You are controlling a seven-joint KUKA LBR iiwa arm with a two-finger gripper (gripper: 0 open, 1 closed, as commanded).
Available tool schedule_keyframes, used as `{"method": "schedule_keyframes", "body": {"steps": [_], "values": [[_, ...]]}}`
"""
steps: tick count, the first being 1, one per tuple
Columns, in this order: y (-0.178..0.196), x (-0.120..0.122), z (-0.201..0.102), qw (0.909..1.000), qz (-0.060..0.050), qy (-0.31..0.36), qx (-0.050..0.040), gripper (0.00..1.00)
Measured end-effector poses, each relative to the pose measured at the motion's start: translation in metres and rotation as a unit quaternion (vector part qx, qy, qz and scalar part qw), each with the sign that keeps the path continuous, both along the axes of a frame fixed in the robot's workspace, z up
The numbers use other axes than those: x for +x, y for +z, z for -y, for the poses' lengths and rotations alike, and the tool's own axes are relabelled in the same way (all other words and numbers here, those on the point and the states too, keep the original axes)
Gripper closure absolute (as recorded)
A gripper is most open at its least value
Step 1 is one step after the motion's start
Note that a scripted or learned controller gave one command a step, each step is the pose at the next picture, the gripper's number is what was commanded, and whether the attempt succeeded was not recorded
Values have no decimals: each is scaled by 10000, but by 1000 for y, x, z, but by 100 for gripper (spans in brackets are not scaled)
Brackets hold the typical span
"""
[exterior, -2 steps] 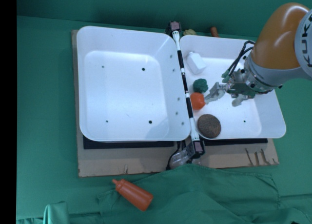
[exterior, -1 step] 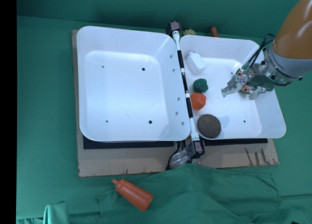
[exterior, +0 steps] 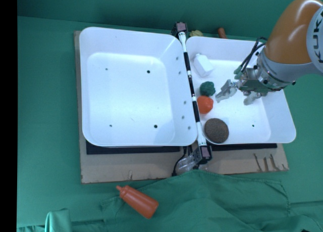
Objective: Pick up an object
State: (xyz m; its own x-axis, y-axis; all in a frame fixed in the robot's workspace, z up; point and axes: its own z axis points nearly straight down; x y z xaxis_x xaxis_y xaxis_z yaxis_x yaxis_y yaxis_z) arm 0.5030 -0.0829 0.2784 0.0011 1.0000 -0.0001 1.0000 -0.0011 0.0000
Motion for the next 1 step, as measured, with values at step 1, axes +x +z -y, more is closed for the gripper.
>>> {"method": "schedule_keyframes", "body": {"steps": [1], "values": [[-34, -38, 29, 10000, -14, -37, 1, 0]]}}
